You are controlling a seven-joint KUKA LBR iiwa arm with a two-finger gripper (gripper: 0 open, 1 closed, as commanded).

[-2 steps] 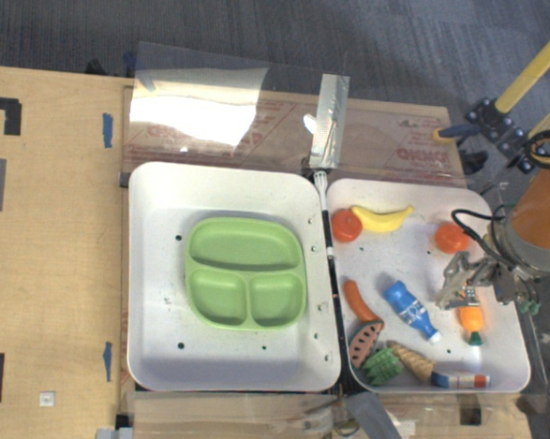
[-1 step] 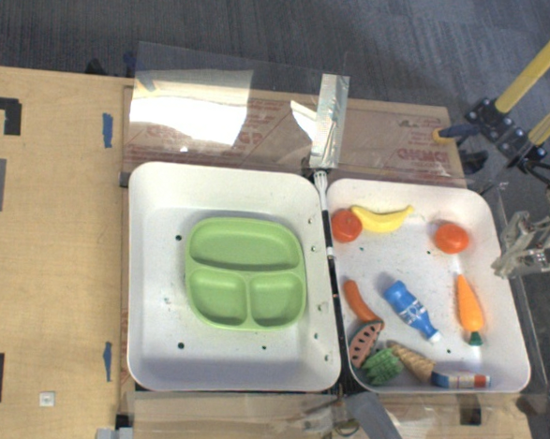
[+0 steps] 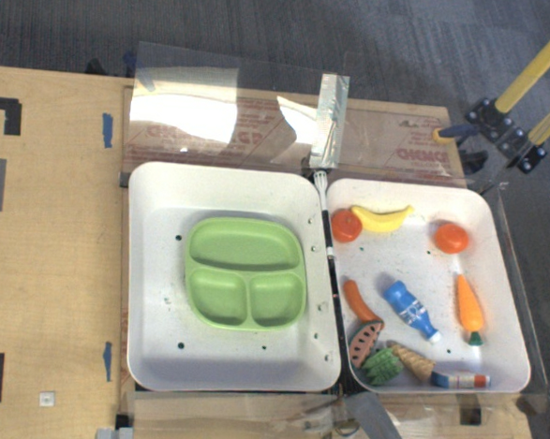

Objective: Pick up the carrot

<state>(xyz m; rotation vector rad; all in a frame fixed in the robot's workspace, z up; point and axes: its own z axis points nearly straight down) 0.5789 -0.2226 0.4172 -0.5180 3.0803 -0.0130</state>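
Waiting untouched in its bin [image 3: 513,287], what looks like the carrot [image 3: 469,305] calls next for an approach from above; I cannot tell how the jaws stand.

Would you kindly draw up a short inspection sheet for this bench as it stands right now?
Surface: two white bins side by side, left bin and right bin.
Job's things: carrot lying loose near the right bin's right wall.
Clutter: banana, two orange-red round pieces, blue bottle, sausage, marker and other toy food in the right bin; green divided plate in the left bin.
Grippers: nothing seen.
Cables: nothing seen.
Surroundings: yellow-legged stand at upper right.
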